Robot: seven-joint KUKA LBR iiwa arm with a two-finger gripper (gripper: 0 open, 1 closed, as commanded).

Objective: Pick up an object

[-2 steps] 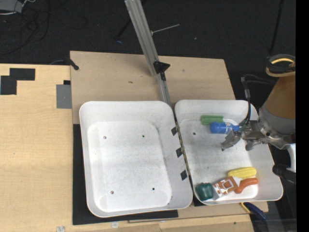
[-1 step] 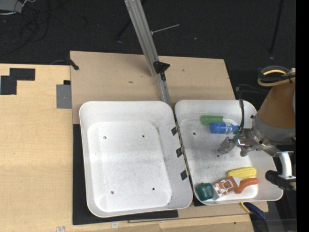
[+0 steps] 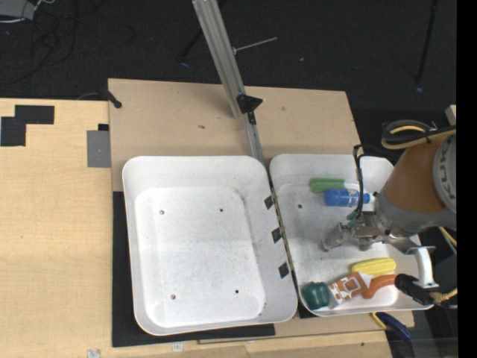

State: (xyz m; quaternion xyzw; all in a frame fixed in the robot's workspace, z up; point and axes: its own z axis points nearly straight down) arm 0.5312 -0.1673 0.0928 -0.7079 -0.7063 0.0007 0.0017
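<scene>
My gripper (image 3: 333,241) hangs low over the middle of the right bin (image 3: 292,179), reaching in from the right under the orange wrist band. Nothing shows between its fingers. Just behind it lie a green cylinder (image 3: 326,186) and a blue bottle (image 3: 344,198), side by side. In front of it, along the bin's near edge, lie a yellow corn-like piece (image 3: 374,266), an orange and white toy (image 3: 356,285) and a dark green cup (image 3: 316,295).
The left bin (image 3: 195,241) lies beside the right one, with black clips (image 3: 276,234) on the shared rim. A slanted aluminium rail (image 3: 223,58) rises behind the bins. Pale bench panels spread to the left.
</scene>
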